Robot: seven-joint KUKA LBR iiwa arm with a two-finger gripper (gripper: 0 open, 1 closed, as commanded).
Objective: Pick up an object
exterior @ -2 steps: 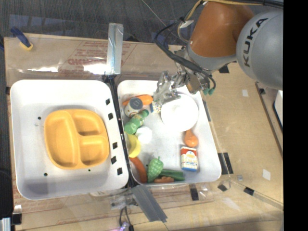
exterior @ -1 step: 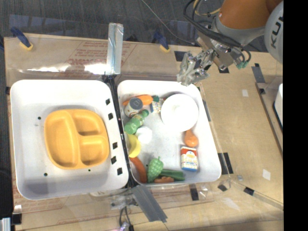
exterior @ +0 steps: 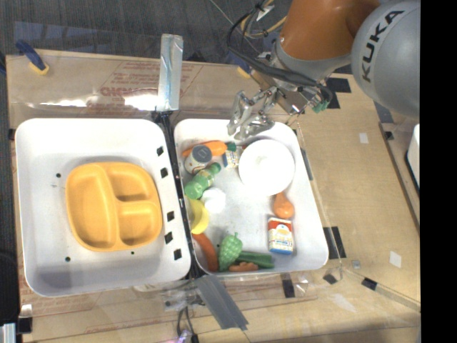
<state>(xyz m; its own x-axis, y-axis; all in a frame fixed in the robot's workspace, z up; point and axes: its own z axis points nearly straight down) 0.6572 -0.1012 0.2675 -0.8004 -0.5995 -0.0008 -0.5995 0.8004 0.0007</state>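
The gripper (exterior: 246, 120) hung over the far rim of the right bin (exterior: 314, 213), its metal fingers spread apart with nothing between them. The arm (exterior: 335, 20) reached in from the upper right, its orange band just above the wrist.

Every candidate for picking lay in the right bin. A white plate (exterior: 266, 166) sat near the far side, just below the gripper. Beside it to the left were an orange piece (exterior: 207, 151) and a small can (exterior: 198, 164), with a green toy (exterior: 198, 186) and a white ball (exterior: 213, 200) nearer the middle. A banana (exterior: 199, 219) lay against the left wall. An orange fruit (exterior: 283, 206) touched or nearly touched the plate's near edge, and a small carton (exterior: 281, 236) stood just in front of it. At the near wall were a carrot (exterior: 206, 249), a green strawberry-shaped toy (exterior: 230, 251) and a dark green vegetable (exterior: 255, 259).

The left bin (exterior: 43, 148) held a yellow divided tray (exterior: 113, 206), lying flat near its middle.
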